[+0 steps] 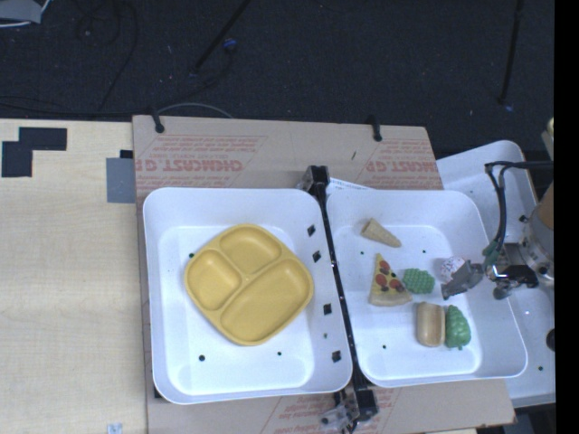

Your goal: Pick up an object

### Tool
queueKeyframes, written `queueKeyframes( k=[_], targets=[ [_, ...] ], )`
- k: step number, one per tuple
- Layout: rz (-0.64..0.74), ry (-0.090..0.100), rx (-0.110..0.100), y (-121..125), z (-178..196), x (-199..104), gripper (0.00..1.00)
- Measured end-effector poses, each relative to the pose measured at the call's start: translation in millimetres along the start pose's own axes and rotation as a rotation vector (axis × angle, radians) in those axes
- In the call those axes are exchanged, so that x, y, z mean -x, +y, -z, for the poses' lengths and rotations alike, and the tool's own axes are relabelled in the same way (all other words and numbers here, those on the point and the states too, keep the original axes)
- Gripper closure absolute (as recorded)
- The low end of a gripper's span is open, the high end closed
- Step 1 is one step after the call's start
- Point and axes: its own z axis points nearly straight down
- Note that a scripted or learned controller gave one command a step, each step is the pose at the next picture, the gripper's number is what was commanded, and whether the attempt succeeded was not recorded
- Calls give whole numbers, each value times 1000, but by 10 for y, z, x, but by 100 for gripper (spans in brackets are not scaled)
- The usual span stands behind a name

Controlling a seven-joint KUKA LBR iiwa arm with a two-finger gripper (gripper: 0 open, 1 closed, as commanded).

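Over right bin (pixel 470 362), near its right wall, gripper (pixel 460 278) hovering; finger state not discernible. Pizza slice (pixel 388 283), green piece (pixel 418 281), bread roll (pixel 429 324), green vegetable (pixel 457 327) lying just left and below. Yellow plate (pixel 249 283) sitting in left bin (pixel 172 351).

Two white bins (pixel 172 242) hold one yellow tray (pixel 249 283) and five toy foods (pixel 389 283) (all right-hand).

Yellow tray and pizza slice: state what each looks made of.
Yellow tray: likely moulded plastic, matte, uniform colour with smooth, rounded compartment ridges. Pizza slice: probably a plastic or rubber toy, with flat painted-looking red toppings; exact material unclear.
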Motion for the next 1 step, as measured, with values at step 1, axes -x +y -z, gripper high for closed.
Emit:
queueKeyframes(
  k=[1],
  targets=[
    [3,-2,11,24,56,-3,0]
  ],
)
